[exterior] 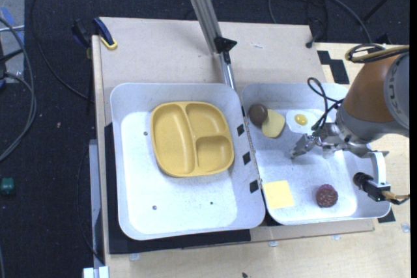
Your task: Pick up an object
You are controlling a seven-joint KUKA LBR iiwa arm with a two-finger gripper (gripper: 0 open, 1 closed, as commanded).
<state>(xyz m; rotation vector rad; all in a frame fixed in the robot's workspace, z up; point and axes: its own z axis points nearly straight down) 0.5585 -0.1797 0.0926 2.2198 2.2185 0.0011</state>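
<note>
Two white bins (130,205) — one yellow divided plate (193,139), five small food pieces (326,195).

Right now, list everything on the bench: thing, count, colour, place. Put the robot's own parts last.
Bins: two, white, side by side on the bench.
Divided plate: one, yellow, in the left bin.
Brown round piece: one, brown, right bin, far left corner.
Pale yellow piece: one, touching the brown one.
Fried egg: one, white with yellow yolk, right bin, far side.
Cheese slice: one, yellow, right bin, near left.
Meat patty: one, dark red, right bin, near side.
Arm: one, grey and orange, from the right.
Gripper: one, over the right bin's middle.
</note>
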